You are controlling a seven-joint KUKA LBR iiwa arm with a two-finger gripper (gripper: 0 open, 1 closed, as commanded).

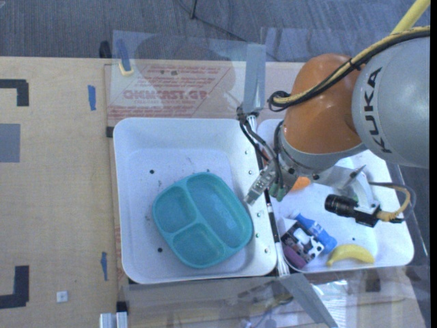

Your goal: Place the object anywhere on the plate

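Note:
A teal plate (202, 219) with three compartments lies in the left white bin (136, 149), toward its front right. My gripper (270, 184) hangs under the orange band of the arm (321, 111), over the wall between the two bins and just right of the plate's upper right rim. The arm hides most of the gripper. A small orange piece (301, 181) peeks out from beneath the wrist in the right bin (399, 241). A yellow banana (351, 254), a blue object (315, 229) and a purple object (295, 255) lie at the right bin's front.
A black and white item (305, 240) sits among the objects at the right bin's front. A black cylindrical part with a yellow cable (351, 208) sticks out beside the arm. The wooden bench (54, 183) stretches to the left.

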